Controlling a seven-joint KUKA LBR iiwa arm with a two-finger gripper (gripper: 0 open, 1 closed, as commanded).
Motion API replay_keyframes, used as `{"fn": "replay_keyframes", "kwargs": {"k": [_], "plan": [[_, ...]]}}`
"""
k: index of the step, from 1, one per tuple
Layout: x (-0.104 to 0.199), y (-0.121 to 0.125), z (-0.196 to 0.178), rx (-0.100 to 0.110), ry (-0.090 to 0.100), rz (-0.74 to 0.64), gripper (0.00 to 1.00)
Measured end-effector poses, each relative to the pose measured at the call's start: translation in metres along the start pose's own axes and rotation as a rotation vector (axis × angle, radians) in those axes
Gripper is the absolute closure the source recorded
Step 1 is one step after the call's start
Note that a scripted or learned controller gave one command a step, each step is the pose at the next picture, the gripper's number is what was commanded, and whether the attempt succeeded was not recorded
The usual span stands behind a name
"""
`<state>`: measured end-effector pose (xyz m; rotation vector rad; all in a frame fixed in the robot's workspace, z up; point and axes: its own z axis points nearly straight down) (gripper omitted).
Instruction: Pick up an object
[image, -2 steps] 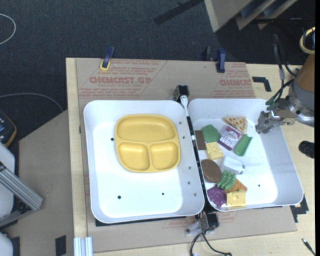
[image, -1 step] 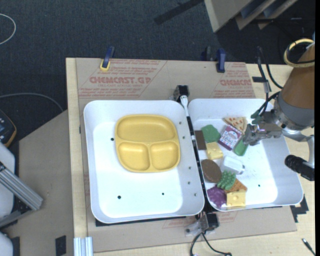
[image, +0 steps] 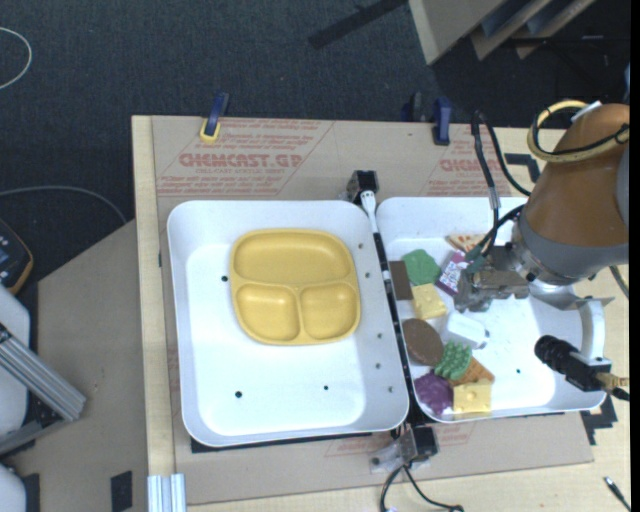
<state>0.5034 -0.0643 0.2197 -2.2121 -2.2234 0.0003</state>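
The right bin (image: 530, 385) holds several toy food pieces. Among them are a green piece (image: 420, 266), a brown bar (image: 400, 280), a yellow cheese wedge (image: 429, 302), a brown oval (image: 424, 342), a white piece (image: 466, 328) and a purple packet (image: 453, 272). At the bin's front lie a green studded piece (image: 454, 358), a purple piece (image: 433, 390), an orange piece (image: 481, 372) and a second yellow wedge (image: 473, 400). My gripper (image: 480, 286) hangs low over the middle of this bin, just right of the purple packet and above the white piece.
The left bin (image: 200, 380) holds a yellow three-compartment plate (image: 295, 285). A raised divider (image: 383, 300) separates the two bins. The grey and orange arm (image: 580, 200) covers the right bin's far right part. A black fitting (image: 565, 362) sits at its right edge.
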Motion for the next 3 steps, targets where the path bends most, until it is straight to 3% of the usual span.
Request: {"fn": "replay_keyframes", "kwargs": {"k": [1,2,3], "plan": [[0.057,-0.016,-0.013,-0.001,0.0,-0.002,1.0],[0.055,-0.012,-0.003,0.0,-0.003,0.005,1.0],[0.053,-0.023,-0.012,-0.001,-0.002,0.006,1.0]]}}
